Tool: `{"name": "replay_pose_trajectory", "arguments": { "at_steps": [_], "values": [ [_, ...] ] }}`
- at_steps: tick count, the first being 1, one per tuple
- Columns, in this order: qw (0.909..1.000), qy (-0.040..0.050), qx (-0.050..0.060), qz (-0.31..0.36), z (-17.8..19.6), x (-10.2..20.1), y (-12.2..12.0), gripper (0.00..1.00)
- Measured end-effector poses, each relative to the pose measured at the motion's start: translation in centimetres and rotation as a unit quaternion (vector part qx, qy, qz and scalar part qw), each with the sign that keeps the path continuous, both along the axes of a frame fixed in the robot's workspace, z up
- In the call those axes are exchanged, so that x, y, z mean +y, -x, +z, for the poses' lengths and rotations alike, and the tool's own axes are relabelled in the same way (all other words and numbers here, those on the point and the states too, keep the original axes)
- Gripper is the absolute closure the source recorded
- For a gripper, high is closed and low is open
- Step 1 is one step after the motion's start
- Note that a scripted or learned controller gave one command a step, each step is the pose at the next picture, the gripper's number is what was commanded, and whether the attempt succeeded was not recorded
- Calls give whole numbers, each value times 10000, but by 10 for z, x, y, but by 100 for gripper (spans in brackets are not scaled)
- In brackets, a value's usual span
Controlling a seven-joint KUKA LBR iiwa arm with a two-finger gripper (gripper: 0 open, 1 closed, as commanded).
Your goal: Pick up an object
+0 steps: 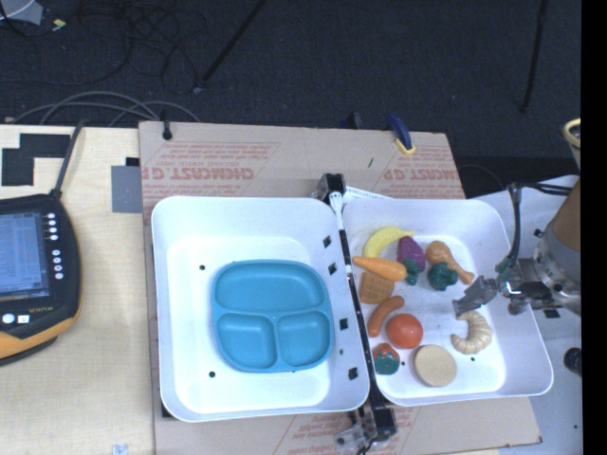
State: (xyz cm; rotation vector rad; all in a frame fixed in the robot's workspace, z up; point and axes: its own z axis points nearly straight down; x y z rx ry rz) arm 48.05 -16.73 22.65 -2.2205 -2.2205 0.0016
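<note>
The right white bin (517,373) holds several toy foods: a yellow banana (384,241), a purple eggplant (411,251), a chicken drumstick (448,257), a green broccoli piece (441,276), an orange carrot (379,267), a sausage (384,314), a red tomato (405,331), a round beige biscuit (435,365) and a pale croissant (473,332). My gripper (480,297) reaches in from the right edge. It hangs just above the croissant, at that bin's right side. Nothing is visibly held.
The left white bin (180,245) holds a blue divided plate (270,313). A tablet-style pendant (33,268) lies on the bench at the far left. Cables run over the dark floor behind. A small red and green toy (385,358) sits near the divider.
</note>
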Motion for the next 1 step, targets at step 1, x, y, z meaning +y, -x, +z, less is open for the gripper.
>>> {"name": "replay_pose_trajectory", "arguments": {
  "at_steps": [1],
  "values": [
    [10000,-4,7,-1,10,-1,0,100]
  ]
}}
